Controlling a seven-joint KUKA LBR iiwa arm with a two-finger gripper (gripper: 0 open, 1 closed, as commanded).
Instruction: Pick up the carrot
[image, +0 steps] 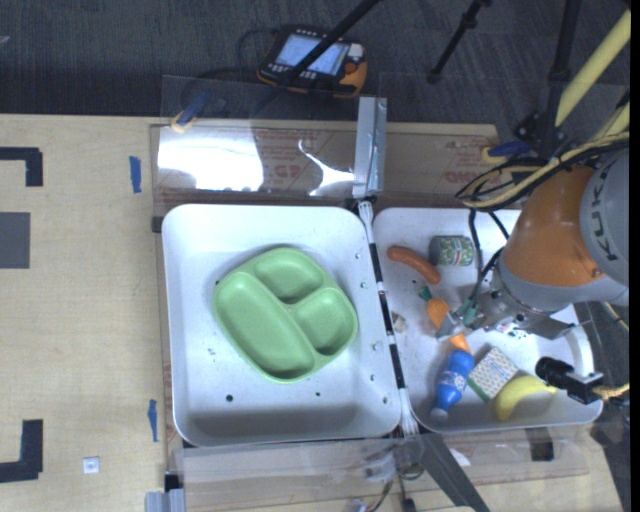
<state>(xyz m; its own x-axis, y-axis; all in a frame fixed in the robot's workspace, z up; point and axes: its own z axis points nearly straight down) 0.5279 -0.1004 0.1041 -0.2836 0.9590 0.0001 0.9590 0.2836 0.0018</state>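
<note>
The blue bottle (452, 379) is seen lowest in the right bin; the carrot (437, 311) lies just left of the tool (470, 316), upright-ish; tool state cannot be told.

Partial black lettering reading "KU" is showing on the grey arm (610, 215) at the right edge. A handheld pendant (312, 58) above the bins is displaying a lit screen, its text too small to read. Labels on the bin items are staying illegible.

Carrot (437, 311): small, orange with green top, lying in right bin, near its centre.
</note>
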